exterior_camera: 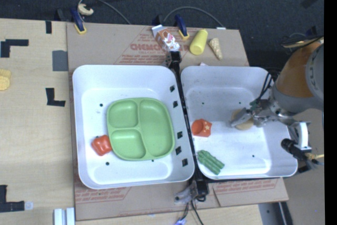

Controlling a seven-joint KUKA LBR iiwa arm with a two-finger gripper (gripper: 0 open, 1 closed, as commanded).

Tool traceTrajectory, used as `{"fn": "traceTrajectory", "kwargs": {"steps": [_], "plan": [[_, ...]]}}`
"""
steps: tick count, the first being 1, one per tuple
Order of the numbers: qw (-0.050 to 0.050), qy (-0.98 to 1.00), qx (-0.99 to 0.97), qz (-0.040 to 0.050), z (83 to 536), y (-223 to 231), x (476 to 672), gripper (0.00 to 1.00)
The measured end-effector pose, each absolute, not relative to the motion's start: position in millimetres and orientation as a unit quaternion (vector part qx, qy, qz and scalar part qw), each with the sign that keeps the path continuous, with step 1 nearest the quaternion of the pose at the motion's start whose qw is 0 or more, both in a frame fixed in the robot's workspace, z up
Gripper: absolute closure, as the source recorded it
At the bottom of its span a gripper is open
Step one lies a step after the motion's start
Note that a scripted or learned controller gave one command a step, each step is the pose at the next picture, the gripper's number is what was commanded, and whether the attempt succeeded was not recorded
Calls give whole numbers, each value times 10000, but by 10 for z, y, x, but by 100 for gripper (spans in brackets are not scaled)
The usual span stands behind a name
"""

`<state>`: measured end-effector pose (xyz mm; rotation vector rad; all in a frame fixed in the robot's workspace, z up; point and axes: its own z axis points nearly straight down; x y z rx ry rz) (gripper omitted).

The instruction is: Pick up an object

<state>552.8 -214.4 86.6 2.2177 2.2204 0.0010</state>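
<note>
So the arm [300, 81] came in from the right edge of the counter, orange band up top, bent down into the right bin [263, 168]. The tool [243, 119] sat low over the middle of that bin, right at a small tan object [244, 125]. Couldn't really tell if the tool was spread or pinched, too blurry there, and no way to say it had a grip on that tan thing.

Nearest stuff: a green ridged piece [210, 161] lay by the near-left corner of the right bin, and a small orange-red item [201, 128] sat by that bin's left wall, a bit further back. In the left bin [84, 113] a green divided plate [140, 128] took up the middle, with a red object [101, 145] touching its near-left edge.

Further back on the cardboard sheet [105, 45] there was red printing, too faint to read properly. A yellow bottle [198, 42], a tan cone [216, 48] and a small printed packet [166, 38] lay beyond the bins, plus blue clamps [78, 22] at the far edge.
</note>
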Motion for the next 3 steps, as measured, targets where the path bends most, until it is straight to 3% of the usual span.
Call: {"fn": "traceTrajectory", "kwargs": {"steps": [1, 2, 3], "plan": [[16, 7082, 7060, 21, 864, -1202, 5653, 0], [14, 7076, 7066, 5, 853, -1198, 5992, 0], [11, 7080, 7062, 4, 853, -977, 6486, 0]]}}
